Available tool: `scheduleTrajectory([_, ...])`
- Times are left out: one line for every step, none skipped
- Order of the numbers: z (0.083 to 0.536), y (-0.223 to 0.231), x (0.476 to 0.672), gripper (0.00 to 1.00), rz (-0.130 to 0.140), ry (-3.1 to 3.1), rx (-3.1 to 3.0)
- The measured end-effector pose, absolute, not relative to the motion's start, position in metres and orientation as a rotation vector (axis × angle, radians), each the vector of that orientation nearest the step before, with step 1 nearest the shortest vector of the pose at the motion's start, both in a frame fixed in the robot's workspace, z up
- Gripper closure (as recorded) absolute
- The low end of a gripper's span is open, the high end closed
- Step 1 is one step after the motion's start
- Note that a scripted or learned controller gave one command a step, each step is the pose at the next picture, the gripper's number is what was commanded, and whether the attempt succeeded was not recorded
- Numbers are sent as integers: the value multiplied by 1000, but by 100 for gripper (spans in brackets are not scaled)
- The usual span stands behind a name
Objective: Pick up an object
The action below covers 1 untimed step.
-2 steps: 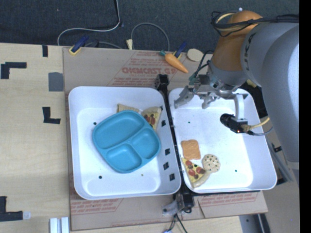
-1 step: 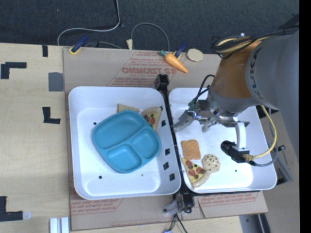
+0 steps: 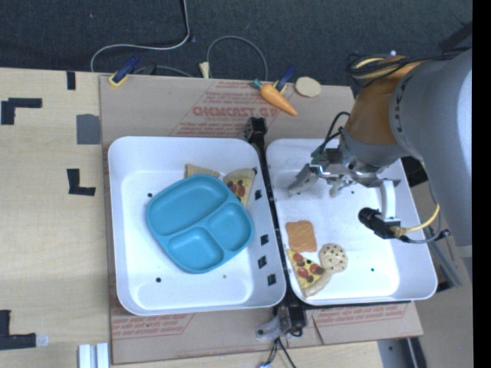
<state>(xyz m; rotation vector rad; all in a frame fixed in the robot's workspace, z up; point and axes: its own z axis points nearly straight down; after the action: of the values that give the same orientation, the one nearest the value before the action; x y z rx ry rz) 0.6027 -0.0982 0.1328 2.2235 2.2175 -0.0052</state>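
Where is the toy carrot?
The toy carrot lies on the cardboard behind the two bins, outside them, just above the divider between them, left of a small tan disc.

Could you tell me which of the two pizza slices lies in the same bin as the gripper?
The pizza slice in the right bin, beside the cookie. The other slice lies behind the blue tray.

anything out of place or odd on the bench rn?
Yes. A toy carrot and a small tan disc lie outside the bins, on the cardboard behind them. In the left bin the blue divided plate sits askew, partly covering a pizza slice. The right bin's toast, cookie and pizza slice look fine.
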Motion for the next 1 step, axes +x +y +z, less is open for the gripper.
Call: scheduleTrajectory([84, -95, 562, 0, 3, 2218, 2217])
